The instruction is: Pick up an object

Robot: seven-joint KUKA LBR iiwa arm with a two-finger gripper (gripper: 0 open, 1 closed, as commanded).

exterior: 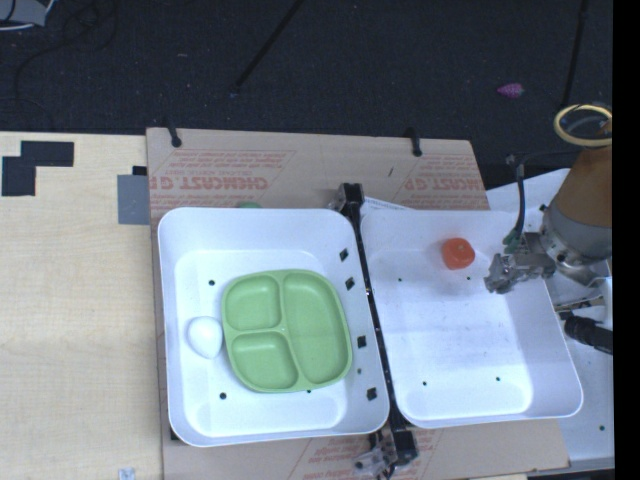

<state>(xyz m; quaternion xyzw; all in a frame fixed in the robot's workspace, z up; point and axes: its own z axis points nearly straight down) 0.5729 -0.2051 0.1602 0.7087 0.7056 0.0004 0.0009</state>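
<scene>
Cardboard edges the bench nearest the camera, and on it we see the two white bins side by side. In the left bin (180, 388) a green divided plate (286, 329) lies flat, its three compartments facing up, and a white egg-shaped object (205, 336) rests against the plate's left rim on the bin floor. We judge that both simply lie where they settled, the egg stopped by the plate's edge.

Farther along, the right bin (470, 368) is mostly bare floor, with a small red object (458, 253) in its far half, well apart from the walls. That open spot should make it the easiest thing to pick, we think, since nothing crowds it.

Just to its right the gripper (505, 271) hovers near the bin's right wall, low over the floor, with the grey arm and orange band behind it. Nothing sits between its fingers, and we cannot tell whether they are spread or pressed together, as they are too small and dark. It stands near the red object but apart from it, so no pick has been made yet.
</scene>
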